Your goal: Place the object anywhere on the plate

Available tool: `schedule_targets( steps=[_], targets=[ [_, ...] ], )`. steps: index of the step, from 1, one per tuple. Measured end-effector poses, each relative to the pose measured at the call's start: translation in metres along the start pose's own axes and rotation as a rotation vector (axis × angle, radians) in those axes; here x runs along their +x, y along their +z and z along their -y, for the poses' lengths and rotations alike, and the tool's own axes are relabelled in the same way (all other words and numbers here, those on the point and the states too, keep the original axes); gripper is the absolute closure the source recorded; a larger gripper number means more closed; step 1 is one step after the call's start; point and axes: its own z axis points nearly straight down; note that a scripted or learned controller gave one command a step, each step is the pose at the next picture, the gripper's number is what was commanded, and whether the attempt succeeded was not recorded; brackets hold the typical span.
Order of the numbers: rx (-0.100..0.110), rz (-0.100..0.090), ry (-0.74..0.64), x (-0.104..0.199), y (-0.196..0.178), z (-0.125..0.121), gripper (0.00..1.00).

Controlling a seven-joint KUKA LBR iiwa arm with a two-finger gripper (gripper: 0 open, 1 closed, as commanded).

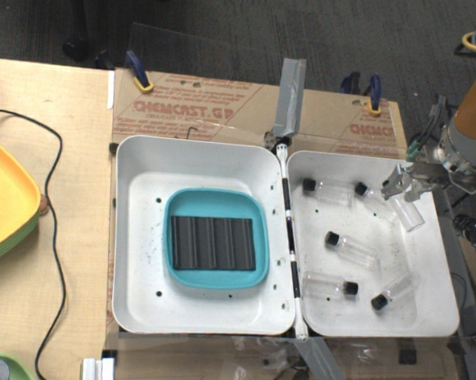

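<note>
One fixed camera looks down at a slant, seemingly from the near side, at both bins [129, 217], left of the gripper [407, 184].

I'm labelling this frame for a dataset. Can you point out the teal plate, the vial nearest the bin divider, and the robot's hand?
teal plate [174, 280]: camera view, on its bare front-left rim.
vial nearest the bin divider [321, 187]: camera view, on its clear body.
hand [403, 183]: camera view, between its fingertips.

Gripper [404, 183] low — arm [473, 122] bent
</note>
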Motion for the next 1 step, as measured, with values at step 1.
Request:
schedule_targets(
  steps=[1],
  targets=[
    [0.0, 0.0, 0.0, 0.0, 0.0, 0.0, 0.0]
  ],
)
